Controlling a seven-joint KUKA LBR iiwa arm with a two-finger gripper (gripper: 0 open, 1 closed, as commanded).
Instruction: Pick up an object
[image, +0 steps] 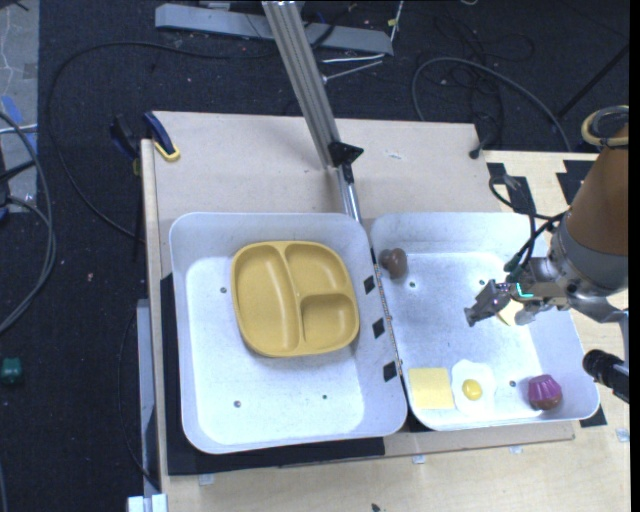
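The gripper (497, 305) sits at the right of the frame, low over the floor of the right bin (440, 300), on the end of the grey arm (600, 235) that comes in from the right edge with its orange band uppermost. Its dark fingers (482, 308) point left and downward, but whether they stand apart or together cannot be told from this angle. A pale yellowish object (512, 313), only partly visible, lies just behind the fingers against the gripper body; whether it is gripped cannot be told either.

Along the lower edge of the same bin lie three toy foods in a row: a flat yellow cheese slice (431, 388) at the lower left corner, a fried egg (473, 387) touching or just beside it to the right, and a purple ridged piece (544, 392) further right, near the bin's lower right corner. A small brown rounded item (394, 262) rests in the upper left corner of this bin, well apart from the gripper.

The left bin (200, 340) holds a yellow divided plate (295, 297) with three compartments, lying in its upper middle part. A metal pole (310, 85) slants from the top centre of the frame down to where the two bins meet. Both bins rest on a light wooden bench (250, 160) surrounded by dark floor and black cables (90, 200).
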